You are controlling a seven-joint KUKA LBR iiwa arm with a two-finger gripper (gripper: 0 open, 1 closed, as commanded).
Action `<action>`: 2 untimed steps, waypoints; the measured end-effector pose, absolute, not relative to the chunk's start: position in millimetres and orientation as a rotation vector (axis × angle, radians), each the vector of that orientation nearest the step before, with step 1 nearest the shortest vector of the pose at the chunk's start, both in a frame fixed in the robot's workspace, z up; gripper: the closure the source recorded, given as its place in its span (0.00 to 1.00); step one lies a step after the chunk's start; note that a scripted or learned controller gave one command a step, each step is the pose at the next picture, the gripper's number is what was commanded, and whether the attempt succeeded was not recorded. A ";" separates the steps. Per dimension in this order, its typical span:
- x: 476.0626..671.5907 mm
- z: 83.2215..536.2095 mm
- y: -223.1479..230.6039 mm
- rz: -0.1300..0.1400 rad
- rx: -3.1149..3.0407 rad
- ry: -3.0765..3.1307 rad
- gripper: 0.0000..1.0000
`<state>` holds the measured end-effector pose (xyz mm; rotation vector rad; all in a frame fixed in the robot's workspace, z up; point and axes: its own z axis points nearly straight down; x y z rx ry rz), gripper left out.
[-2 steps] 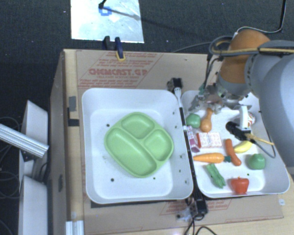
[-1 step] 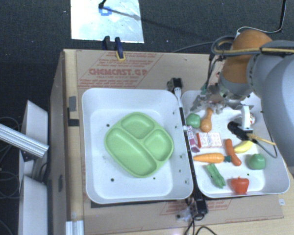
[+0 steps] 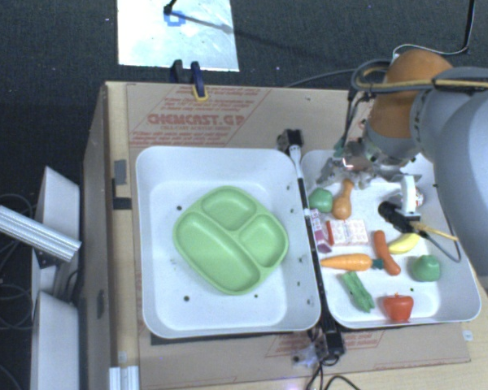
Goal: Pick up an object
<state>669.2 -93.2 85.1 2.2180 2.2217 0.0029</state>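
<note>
Tool (image 3: 354, 162) hovers just above orange gourd (image 3: 342, 201).

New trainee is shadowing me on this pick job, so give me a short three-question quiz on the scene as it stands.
1. True or false: the green divided plate lies in the right bin.
2. Which toy lies nearest the gripper: A) squash B) red pepper C) banana?
3. Fill in: the carrot lies just below the pink and white ____.

Key: 1 false; 2 A; 3 packet.
</note>
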 end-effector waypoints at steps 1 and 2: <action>670.1 96.2 -93.1 0.005 2.216 2.222 1.00; 608.2 185.9 -40.4 0.005 2.214 2.225 1.00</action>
